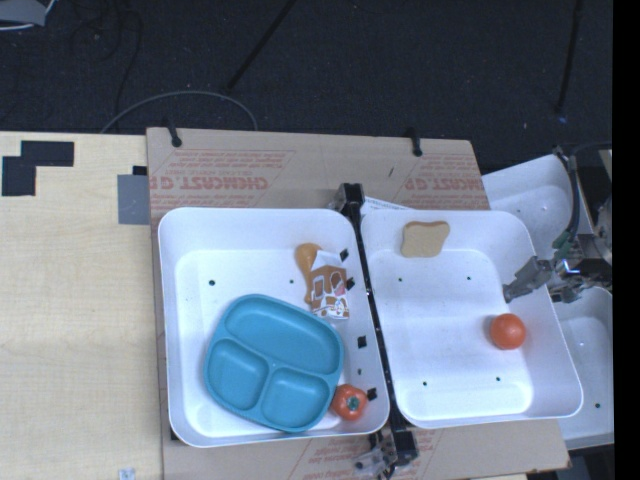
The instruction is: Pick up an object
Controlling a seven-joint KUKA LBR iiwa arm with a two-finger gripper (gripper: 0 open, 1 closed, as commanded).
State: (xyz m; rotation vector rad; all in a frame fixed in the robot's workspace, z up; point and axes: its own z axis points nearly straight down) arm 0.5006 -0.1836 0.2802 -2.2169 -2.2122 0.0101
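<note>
Two shallow white bins sit side by side on the table. The right bin (455, 408) holds an orange-red ball (508, 331) in its right part, round and smooth, lying free on the bin floor, and a tan slice of toast-like shape (425, 238) at its upper edge, well apart from the ball.

The left bin (185, 268) holds a blue divided tray (275, 363) with three compartments, lying tilted across the lower middle. Just beside the tray's lower right corner is a small red tomato-like thing (349, 402) with a green spot on top. Above the tray lies a small white packet with brown print (329, 293), touching an orange-brown scrap (307, 256) whose nature is hard to make out.

Between the bins runs a dark divider (366, 308); its fittings at the top and bottom are too small to read.

At the right edge of the frame the gripper (535, 276) reaches in over the right bin's rim, above and to the right of the ball and not touching it. One grey finger points down-left; the rest of the arm (590, 238) is cut off and blurred against the pale background, so I cannot tell how far the gripper is open. Nothing is seen in its hold.
</note>
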